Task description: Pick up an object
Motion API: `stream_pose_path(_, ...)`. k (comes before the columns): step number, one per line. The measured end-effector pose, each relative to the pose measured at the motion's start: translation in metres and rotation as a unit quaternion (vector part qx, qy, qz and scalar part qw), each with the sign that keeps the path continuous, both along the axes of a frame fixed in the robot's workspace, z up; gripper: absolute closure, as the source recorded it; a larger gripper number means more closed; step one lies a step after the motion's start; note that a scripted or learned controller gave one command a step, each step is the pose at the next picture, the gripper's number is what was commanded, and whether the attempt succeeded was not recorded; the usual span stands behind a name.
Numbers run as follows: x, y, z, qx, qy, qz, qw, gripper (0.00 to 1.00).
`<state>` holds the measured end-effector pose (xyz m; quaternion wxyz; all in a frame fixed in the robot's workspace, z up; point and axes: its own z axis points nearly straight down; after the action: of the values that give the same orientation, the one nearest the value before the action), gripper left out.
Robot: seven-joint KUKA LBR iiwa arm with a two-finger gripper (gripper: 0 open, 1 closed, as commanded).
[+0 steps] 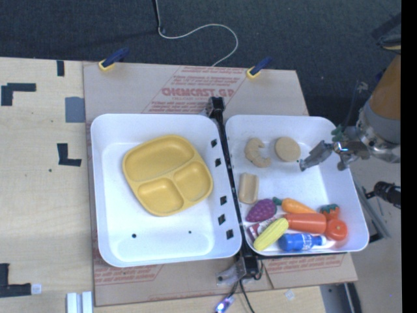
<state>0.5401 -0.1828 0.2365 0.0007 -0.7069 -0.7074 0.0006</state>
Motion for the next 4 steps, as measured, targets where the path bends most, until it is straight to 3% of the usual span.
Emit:
stream_pose_path(1,-0.049,0.068,0.15,0.0,-0.008,0.004,1.0,0.0)
stream_pose_path(2,-0.056,0.11,0.308,-0.0008,-0.011,0.003,0.9999,0.0)
stream_pose_path(3,-0.056,0.108,0.308,-0.001,-0.001,0.001,1.0,1.0)
stream_pose_path(4,-0.057,0.072,0.254,-0.0001,0.002,-0.002,1.0,1.0)
